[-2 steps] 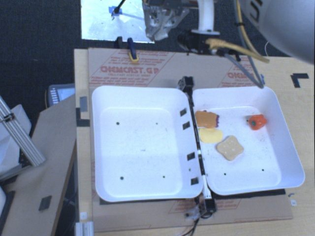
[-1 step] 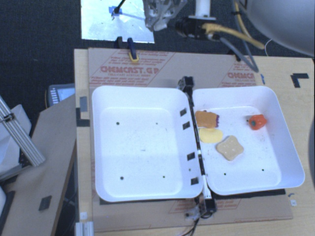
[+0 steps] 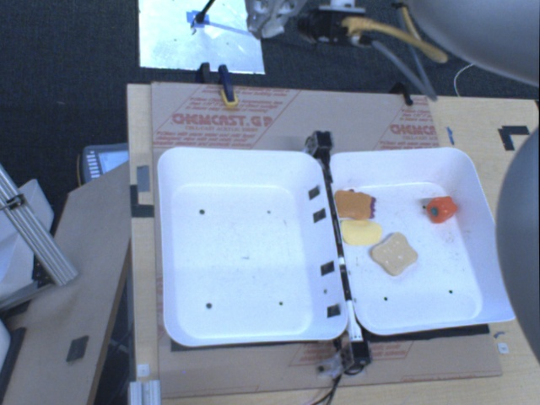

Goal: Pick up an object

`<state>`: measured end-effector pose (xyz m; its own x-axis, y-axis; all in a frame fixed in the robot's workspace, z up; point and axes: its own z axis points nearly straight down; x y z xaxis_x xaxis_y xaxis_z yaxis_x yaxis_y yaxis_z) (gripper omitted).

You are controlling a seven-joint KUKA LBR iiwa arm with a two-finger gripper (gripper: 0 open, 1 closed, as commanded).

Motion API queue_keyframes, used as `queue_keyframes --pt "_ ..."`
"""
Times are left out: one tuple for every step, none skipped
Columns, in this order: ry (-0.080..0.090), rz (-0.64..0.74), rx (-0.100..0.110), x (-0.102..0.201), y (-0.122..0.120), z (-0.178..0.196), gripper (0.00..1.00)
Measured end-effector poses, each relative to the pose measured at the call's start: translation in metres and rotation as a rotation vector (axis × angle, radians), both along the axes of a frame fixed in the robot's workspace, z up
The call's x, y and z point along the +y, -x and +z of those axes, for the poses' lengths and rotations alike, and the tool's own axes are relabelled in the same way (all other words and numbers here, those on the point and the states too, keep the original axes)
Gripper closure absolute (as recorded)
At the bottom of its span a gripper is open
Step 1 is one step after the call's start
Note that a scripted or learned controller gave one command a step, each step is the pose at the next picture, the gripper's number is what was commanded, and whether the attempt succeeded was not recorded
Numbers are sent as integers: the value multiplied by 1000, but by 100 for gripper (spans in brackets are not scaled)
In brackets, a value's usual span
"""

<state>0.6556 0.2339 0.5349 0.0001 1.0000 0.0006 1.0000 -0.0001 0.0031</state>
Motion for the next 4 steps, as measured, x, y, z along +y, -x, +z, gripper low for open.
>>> queue_keyframes --pt "0 0 0 0 -13 0 100" --pt "0 2 1 0 -13 0 0" --pt "-1 5 -2 1 -12 12 100" --pt "0 5 -1 1 -12 12 0"
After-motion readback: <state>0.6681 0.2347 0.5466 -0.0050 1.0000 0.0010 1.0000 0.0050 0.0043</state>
